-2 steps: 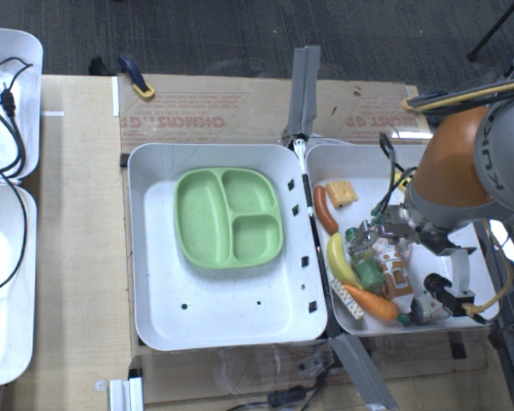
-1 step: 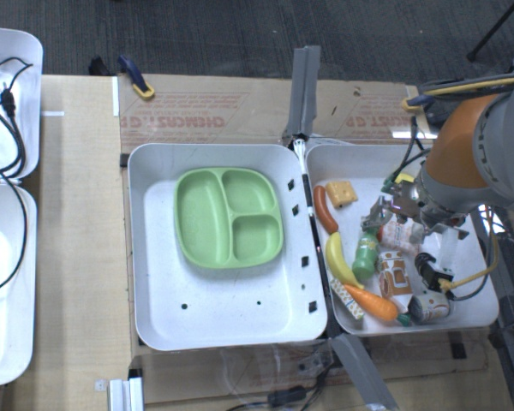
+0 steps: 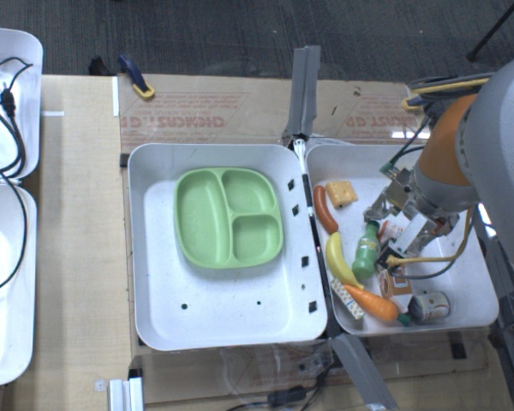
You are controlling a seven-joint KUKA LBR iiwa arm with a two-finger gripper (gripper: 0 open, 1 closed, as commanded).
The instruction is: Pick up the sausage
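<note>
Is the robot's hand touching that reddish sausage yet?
Apart. The camera view shows the hand over by the green bottle, with bare white bin floor between it and the sausage at the bin's left wall.

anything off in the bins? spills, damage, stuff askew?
Nothing stands out. The green three-compartment plate lies flat in the left white bin. The reddish sausage, yellow banana and orange carrot lie loose along the right white bin left wall.
</note>
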